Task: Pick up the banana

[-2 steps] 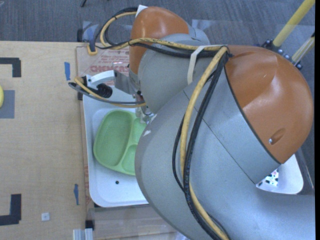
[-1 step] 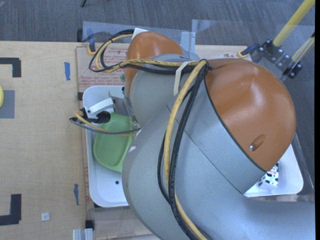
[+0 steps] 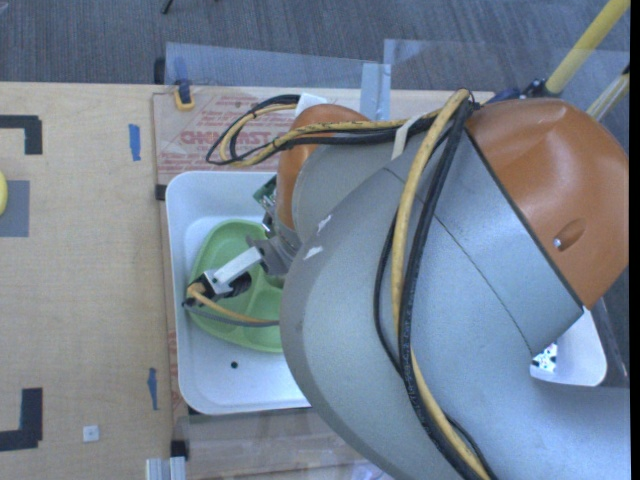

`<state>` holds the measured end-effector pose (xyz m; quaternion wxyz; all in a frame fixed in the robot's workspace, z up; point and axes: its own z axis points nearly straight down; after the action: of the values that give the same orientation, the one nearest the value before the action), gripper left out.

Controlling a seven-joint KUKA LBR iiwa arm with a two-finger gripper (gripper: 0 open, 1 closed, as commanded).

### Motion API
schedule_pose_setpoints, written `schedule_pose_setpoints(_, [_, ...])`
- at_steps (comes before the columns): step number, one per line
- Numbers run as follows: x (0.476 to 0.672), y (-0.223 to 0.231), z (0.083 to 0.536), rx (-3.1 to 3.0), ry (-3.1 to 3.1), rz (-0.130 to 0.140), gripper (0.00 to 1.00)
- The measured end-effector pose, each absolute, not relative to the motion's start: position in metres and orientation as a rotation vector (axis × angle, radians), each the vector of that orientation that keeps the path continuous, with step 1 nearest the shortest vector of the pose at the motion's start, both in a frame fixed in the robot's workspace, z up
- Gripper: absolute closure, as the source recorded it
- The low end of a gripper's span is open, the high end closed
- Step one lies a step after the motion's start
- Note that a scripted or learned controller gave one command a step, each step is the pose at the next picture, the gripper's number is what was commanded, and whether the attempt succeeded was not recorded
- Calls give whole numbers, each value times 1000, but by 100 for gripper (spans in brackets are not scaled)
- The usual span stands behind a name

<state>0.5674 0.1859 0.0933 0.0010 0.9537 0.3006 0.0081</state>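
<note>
My arm (image 3: 430, 298) reaches in from the right and covers most of the bench. Its wrist and gripper (image 3: 272, 248) hang low over the right part of a green plate (image 3: 225, 248). The plate lies in the left white bin (image 3: 185, 208). The arm's bulk hides the right side of this bin and whatever lies under the gripper. I cannot make out the banana among what shows.
A small dark speck (image 3: 234, 365) sits on the bin floor in front of the plate. A corner of the right bin (image 3: 572, 360) peeks out under the arm. Wooden bench top (image 3: 80, 268) stretches to the left, with blue tape marks.
</note>
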Motion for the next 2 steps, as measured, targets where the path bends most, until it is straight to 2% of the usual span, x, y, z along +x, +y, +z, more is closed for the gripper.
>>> schedule_pose_setpoints(1, [615, 171, 109, 3110, 452, 1, 100])
schedule_pose_setpoints(2, [584, 197, 92, 2952, 1056, 10, 100])
